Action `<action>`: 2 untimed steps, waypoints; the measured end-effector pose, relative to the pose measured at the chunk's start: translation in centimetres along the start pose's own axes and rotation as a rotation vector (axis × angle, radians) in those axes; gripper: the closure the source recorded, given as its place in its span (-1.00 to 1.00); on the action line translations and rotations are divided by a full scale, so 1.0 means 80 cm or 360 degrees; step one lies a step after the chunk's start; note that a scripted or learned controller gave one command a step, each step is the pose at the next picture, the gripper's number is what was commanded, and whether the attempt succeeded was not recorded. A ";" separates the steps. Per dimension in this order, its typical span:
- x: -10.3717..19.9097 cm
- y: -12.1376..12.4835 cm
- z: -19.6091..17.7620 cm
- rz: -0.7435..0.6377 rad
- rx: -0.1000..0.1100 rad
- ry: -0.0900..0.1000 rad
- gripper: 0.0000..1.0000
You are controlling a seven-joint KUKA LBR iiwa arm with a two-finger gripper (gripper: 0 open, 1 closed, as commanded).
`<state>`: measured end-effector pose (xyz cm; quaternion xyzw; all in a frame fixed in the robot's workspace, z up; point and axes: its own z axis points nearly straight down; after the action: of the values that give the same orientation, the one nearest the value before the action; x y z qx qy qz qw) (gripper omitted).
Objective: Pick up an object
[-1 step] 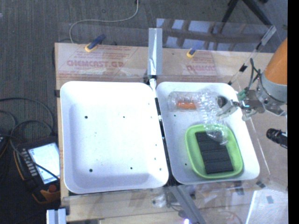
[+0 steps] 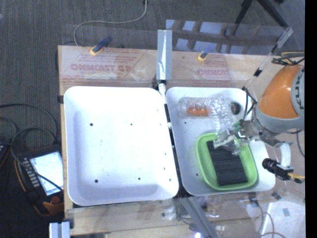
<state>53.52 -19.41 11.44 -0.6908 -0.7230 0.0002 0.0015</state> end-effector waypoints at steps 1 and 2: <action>0.002 0.032 0.016 -0.0057 -0.0045 -0.0022 -1.00; 0.005 0.034 0.008 -0.0063 -0.0048 -0.0019 1.00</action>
<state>56.25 -18.89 10.82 -0.6764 -0.7364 -0.0066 -0.0132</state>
